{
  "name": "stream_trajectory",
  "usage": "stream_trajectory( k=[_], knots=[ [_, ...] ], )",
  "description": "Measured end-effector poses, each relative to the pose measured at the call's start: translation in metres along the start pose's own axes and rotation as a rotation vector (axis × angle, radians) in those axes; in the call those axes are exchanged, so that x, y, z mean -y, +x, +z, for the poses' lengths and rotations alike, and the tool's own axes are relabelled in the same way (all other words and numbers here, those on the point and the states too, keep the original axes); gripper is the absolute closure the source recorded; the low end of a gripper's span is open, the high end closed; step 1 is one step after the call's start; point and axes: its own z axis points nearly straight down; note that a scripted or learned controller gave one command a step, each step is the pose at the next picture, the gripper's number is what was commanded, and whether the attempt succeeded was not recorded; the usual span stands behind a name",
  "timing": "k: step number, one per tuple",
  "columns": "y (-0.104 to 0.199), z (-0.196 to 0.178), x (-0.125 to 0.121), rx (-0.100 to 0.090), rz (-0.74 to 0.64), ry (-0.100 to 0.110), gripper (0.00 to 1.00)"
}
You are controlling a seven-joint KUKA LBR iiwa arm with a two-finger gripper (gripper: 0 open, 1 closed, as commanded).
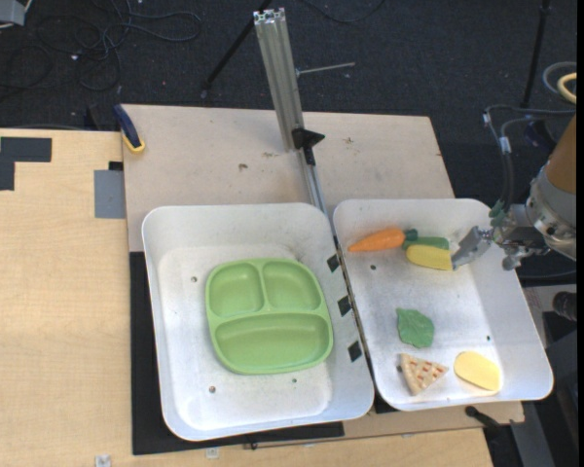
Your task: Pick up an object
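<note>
Two shallow white bins sit side by side: the right bin [511, 343] beneath the gripper [470, 246], the left bin [170, 261] well away from it. Five toy foods lie near the gripper: one carrot [378, 240], one yellow corn cob [428, 255], one green leafy piece [416, 327], one pizza slice [421, 372], one yellow wedge [478, 370]. One green divided plate [268, 315] lies far off.

The arm [555, 202] reaches in from the right, its gripper [470, 247] angled low and leftward.

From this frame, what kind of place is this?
Likely a robotics lab test bench: loose cables on dark floor, an aluminium post mounted behind two white bins, toy food like a carrot.
</note>
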Motion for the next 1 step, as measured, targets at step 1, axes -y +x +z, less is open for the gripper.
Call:
stream_trajectory(
  k=[1],
  knots=[
    [0.0011,0.0647,0.0017,-0.002,0.0,0.007,0.0]
  ],
)
